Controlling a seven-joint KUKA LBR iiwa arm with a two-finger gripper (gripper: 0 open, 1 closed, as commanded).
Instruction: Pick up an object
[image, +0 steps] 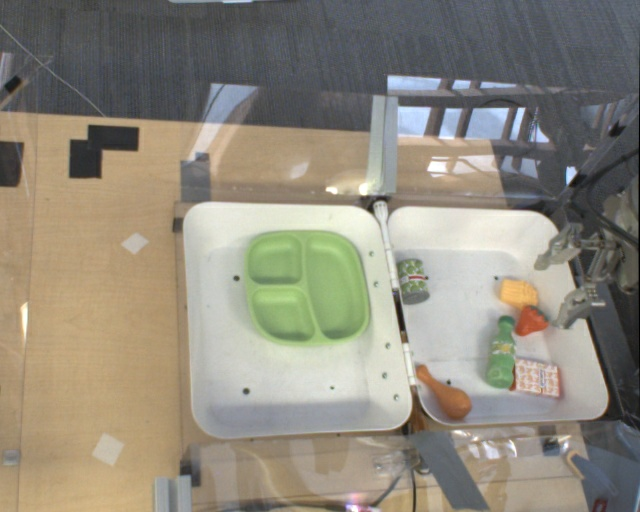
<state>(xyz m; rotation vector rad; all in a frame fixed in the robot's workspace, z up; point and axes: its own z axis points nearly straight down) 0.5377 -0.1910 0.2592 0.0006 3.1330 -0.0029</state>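
The right bin (470, 245) holds several small items: a little can (412, 280) by the divider, a yellow piece (518, 292), a red piece (531, 321), a green bottle (500, 355), a patterned box (537, 379) and a brown drumstick (443, 393). My gripper (560, 287) hangs over the bin's right rim, just right of the yellow and red pieces. Its two silver fingers are spread apart, open, with nothing between them.
A green divided plate (305, 287) lies in the left bin (220, 380). A metal divider (392, 300) separates the bins. Clear guard panels stand behind and in front of the bins. The arm's cables and frame crowd the right side.
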